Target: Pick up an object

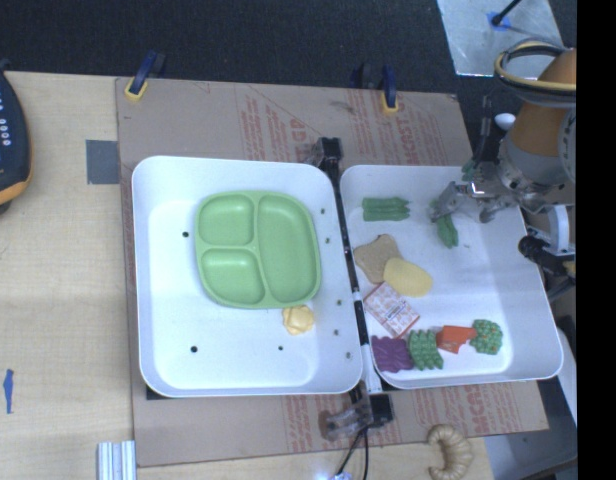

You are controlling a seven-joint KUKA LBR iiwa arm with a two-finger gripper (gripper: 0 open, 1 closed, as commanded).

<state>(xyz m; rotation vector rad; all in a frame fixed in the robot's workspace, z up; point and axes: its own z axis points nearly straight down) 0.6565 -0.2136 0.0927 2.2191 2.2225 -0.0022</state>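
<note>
My gripper (469, 202) hangs over the back right part of the right bin (518, 298), its fingers spread open with nothing between them. A small green pod (447, 231) lies just below and left of the left finger (443, 206), apart from it. In the same bin are a bundle of green beans (385, 208), a tan bread slice (372, 256), a yellow lump (409, 277) and a pink-and-white packet (391, 310). Along the front wall sit purple grapes (390, 353), a green piece (424, 349), an orange carrot (454, 338) and broccoli (487, 336).
The left bin (168, 298) holds a green divided plate (258, 248) and a small yellow item (299, 319) at the plate's front edge. The arm's orange band (544, 78) rises at the right. A black clip (329, 152) sits between the bins at the back.
</note>
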